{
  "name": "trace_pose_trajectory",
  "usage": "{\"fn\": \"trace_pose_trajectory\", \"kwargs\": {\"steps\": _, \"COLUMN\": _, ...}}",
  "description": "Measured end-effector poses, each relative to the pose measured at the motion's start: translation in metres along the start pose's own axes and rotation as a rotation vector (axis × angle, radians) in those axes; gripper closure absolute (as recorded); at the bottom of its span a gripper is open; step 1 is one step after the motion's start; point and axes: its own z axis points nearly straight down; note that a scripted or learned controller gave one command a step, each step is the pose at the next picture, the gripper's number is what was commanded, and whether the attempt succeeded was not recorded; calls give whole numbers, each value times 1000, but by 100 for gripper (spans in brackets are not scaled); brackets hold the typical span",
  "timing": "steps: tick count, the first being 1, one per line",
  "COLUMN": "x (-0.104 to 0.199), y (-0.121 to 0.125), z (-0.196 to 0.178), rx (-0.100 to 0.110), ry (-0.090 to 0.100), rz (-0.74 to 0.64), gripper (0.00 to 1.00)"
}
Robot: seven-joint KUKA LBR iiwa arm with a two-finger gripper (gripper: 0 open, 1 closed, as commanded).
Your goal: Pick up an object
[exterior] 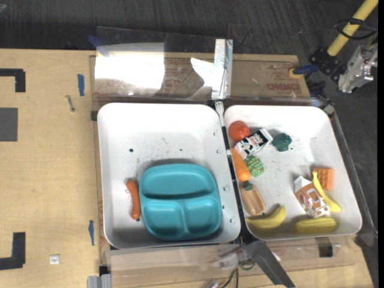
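**Banana [268, 218] by the bottom edge, gripper far off past the top right corner**

Lay in the right bin [345, 155], close to its bottom edge and not far from its bottom left corner. Ran lengthwise roughly along that edge, curling upward at the right end. Sat just beside a brown block [252, 200] toward the bin's left wall, touching or nearly so; hard to say which. Kept apart from a second yellow piece [315, 225] further along the same edge. Had bare white floor above its right end.

Seen beyond the bin's top right corner, well outside the rim: a pale metal piece among cables, taken here for the gripper [359, 71]. Too small and blurred there to tell whether spread or pressed together.

Judged, then, to lie on the long diagonal from the gripper: across the whole bin, from past the top right corner to near the bottom left. Would probably call for a descent with the jaws set across the short axis, one toward the bottom edge and one toward the bin's middle. Might leave little room on the edge side, with the wall so near. Might also nudge the block if brought down too far toward the left wall; better aimed at the freer right half.
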Motion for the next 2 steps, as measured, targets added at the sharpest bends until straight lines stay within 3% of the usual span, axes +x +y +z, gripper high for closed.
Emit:
{"fn": "trace_pose_trajectory", "kwargs": {"steps": 1, "x": 2, "y": 0, "z": 25, "rx": 0, "ry": 0, "rz": -182, "gripper": 100}}
{"fn": "trace_pose_trajectory", "kwargs": {"steps": 2, "x": -1, "y": 0, "z": -20, "rx": 3, "ry": -12, "rz": -197, "gripper": 100}}
